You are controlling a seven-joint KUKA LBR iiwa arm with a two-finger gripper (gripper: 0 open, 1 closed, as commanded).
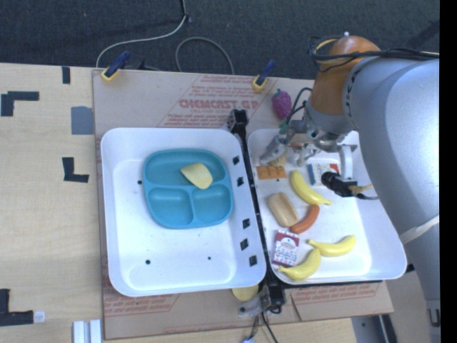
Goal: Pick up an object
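My gripper (284, 146) hangs low over the far left part of the right bin (378, 252), below the orange wrist band. Just in front of it lies a small orange-brown waffle piece (270, 171). A yellow banana (308, 189) lies to the right of that piece. Nearer the front are a tan bread roll (283, 209), an orange-red sausage (306, 220), a small red box (285, 248) and two more bananas (334, 246) (303, 266). The arm hides the bin's far right corner.
The left bin (121, 213) holds a blue divided plate (187, 204) with a yellow chip-like piece (197, 176) on it. A purple grape bunch (281, 103) lies on the board behind the right bin. A black divider (246, 191) runs between the bins.
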